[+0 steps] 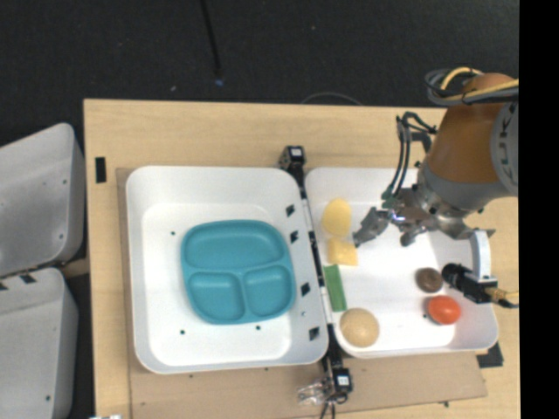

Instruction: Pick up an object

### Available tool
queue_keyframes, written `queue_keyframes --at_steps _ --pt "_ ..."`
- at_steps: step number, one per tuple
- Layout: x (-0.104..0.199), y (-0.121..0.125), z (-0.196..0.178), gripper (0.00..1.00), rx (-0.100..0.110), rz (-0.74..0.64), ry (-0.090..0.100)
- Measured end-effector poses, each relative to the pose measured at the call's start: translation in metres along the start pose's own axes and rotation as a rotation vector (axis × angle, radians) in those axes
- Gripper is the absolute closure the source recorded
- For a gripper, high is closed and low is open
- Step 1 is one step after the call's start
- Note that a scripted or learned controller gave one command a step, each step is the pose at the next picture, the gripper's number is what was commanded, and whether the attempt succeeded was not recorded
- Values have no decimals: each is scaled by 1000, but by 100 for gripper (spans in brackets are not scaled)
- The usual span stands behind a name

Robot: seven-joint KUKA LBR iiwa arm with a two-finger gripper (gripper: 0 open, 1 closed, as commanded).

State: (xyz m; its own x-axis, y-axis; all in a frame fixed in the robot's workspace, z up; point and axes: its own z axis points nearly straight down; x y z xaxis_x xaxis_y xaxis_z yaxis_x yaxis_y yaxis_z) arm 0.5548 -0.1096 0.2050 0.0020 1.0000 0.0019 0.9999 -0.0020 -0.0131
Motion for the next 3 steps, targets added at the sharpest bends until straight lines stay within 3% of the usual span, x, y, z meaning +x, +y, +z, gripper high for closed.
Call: queue_keyframes --at_steps 1,3 --pt "0 3 -7 0 -14 -3 -2" --pt "-8 22 97 0 -14 4 -5"
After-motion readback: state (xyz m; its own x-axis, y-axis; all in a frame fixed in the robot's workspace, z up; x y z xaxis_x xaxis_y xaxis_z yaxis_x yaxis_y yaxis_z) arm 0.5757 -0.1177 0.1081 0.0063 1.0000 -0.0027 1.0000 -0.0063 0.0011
